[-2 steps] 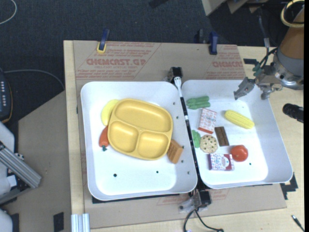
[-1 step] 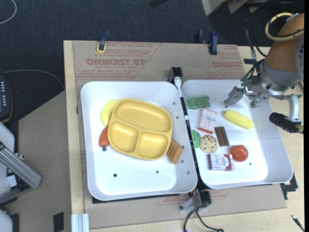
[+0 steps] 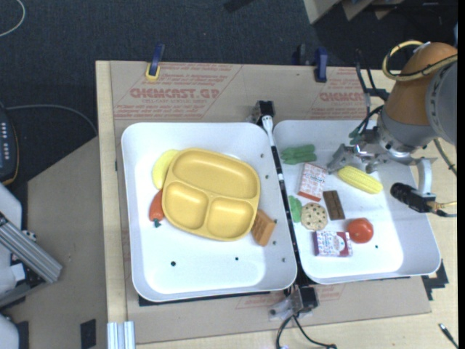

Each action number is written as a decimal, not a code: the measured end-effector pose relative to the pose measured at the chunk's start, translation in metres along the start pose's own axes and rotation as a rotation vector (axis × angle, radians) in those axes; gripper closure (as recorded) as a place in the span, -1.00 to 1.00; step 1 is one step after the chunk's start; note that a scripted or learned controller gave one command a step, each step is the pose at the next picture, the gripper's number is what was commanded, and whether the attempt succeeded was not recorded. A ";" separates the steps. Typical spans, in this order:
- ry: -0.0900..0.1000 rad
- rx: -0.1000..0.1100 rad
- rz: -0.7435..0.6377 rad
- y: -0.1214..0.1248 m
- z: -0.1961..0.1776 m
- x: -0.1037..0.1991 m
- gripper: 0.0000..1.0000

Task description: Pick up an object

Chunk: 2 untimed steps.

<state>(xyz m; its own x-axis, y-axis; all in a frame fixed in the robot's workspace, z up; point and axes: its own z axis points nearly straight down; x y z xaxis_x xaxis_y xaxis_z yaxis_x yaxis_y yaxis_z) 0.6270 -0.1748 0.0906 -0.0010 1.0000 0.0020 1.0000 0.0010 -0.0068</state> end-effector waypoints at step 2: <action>-0.005 -0.013 0.002 0.002 -0.060 -0.006 1.00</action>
<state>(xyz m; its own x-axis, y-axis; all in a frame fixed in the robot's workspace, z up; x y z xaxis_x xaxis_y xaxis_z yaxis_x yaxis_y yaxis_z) 0.6295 -0.1810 0.1508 0.0006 1.0000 -0.0026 1.0000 -0.0006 0.0065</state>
